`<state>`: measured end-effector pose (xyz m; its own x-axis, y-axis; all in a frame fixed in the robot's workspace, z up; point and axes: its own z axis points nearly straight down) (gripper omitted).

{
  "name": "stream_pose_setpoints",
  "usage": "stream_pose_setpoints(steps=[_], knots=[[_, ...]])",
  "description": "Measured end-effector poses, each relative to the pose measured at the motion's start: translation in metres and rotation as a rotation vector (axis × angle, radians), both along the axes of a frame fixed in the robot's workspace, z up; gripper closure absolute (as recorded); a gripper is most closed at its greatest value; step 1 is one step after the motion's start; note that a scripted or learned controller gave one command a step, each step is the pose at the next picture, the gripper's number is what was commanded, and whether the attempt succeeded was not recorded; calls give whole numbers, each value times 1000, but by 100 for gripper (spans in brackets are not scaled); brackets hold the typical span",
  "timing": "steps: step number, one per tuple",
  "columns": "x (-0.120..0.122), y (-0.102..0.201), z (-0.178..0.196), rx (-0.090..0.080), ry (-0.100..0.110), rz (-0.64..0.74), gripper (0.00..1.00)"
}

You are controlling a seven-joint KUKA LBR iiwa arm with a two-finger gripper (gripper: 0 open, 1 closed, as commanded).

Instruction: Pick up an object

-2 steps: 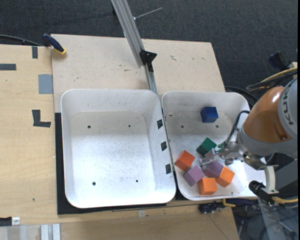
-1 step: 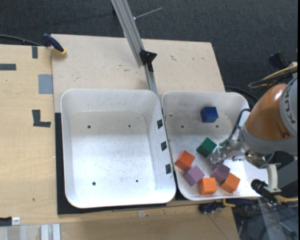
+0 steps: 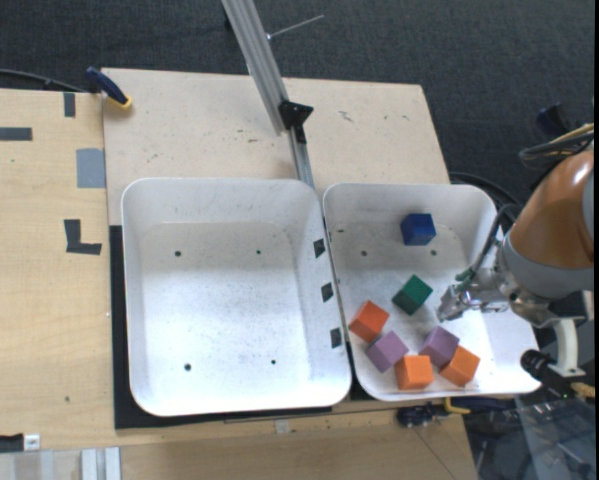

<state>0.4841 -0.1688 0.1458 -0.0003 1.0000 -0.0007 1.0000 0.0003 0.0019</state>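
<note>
Camera view looks down on the table (image 3: 229, 128) at a slant, with two shallow white bins sitting side by side. The left bin (image 3: 139, 268) just has a few dark specks on its floor. The right bin (image 3: 379, 203) is where all the blocks are.

Blue cube (image 3: 417, 229) is up toward the far side by itself. Green cube (image 3: 412, 295) sits around the middle. Then there's a cluster near the front wall: an orange cube (image 3: 369, 320), a purple cube (image 3: 387, 350) right next to it, another orange cube (image 3: 413, 371) touching that one, a second purple cube (image 3: 440, 345) and a third orange cube (image 3: 460, 365) tucked against it on the right.

The arm (image 3: 554, 233) comes in from the right, orange band showing above the wrist. The tool (image 3: 457, 300) is down inside the right bin, just right of the green cube and just above the second purple cube. Honestly can't tell if it's open or closed, it's too small and blurry from here, and I see nothing clearly between its tips.

A metal rail (image 3: 254, 43) runs diagonally across the table behind the bins.
</note>
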Motion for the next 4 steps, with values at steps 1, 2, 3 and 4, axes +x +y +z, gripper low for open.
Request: stream_pose_setpoints(steps=[1,2,3,4], knots=[[4,-3,62,-1,-4,1,100],[5,-3,103,-1,-2,2,100],[35,51,100,2,3,7,100],[52,111,101,3,3,8,100]])
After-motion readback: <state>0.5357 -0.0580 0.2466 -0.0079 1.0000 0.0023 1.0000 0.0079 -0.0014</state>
